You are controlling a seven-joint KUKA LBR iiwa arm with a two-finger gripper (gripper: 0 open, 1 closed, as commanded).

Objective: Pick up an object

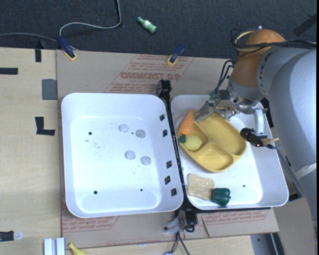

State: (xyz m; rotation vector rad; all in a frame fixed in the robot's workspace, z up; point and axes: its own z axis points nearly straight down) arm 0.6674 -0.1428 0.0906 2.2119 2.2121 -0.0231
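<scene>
Fingers of the gripper point(211, 107): whether apart or together cannot be told; they hang over the right bin's point(266, 187) far edge, at the yellow tray point(219, 144). Carrot point(186, 124) lies beside the tray; cracker point(200, 186) and green pepper point(221, 196) near the front edge.

The grey arm point(300, 105) entered from the right edge of the frame, its broad, rounded link filling the right-hand middle of the picture and running on towards the lower right corner. Above that link, at the upper right, sat the orange band point(253, 57), curved over the top of the wrist. From there the wrist turned down and leftward, with dark cables looping alongside it. The gripper point(215, 106) lay just left of the wrist, right of the frame's centre, a small metal assembly pointing down and to the left. Its tips were too small and cluttered to read clearly.
</scene>
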